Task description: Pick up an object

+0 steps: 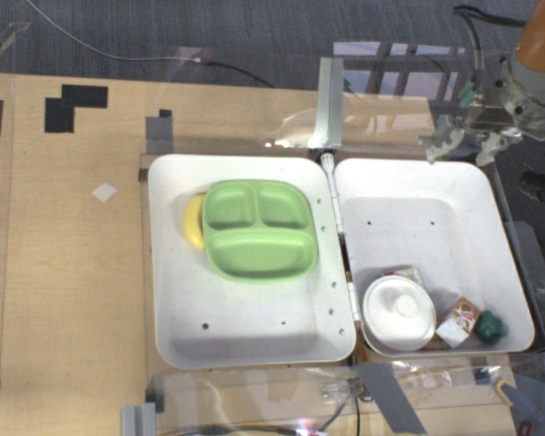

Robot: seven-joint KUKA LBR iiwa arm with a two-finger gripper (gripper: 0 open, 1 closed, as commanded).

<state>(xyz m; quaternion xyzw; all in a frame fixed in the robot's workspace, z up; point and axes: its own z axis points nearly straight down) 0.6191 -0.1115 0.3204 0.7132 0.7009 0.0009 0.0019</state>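
You have the two-finger gripper [460, 145] at the far right of the bench, hovering over the far rim of the right white bin [409, 193], near that bin's far right corner. Its two thin fingers [439, 143] hang down with a clear gap between them, and nothing sits in that gap. Above it you can see the orange band on the grey arm [538, 39].

Everything in the right bin is crowded along its near edge. A round white plastic bowl [399, 312] with a glossy, smooth face sits near the near left corner. Just behind it, touching its rim, a small printed packet [405, 277] peeks out. To the bowl's right lies a small carton with a brown and white label [459, 322], tilted, its long axis running from the near edge up toward the far right. Just beside it, in the near right corner, rests a small dark green lumpy object [490, 326]. All of these lie well apart from the gripper.

In the left white bin [245, 334] you have a green plastic divided tray [258, 229], rounded at the corners, with two small compartments on the far side and one long one on the near side. A yellow curved object [193, 222] pokes out from under its left edge, partly hidden.
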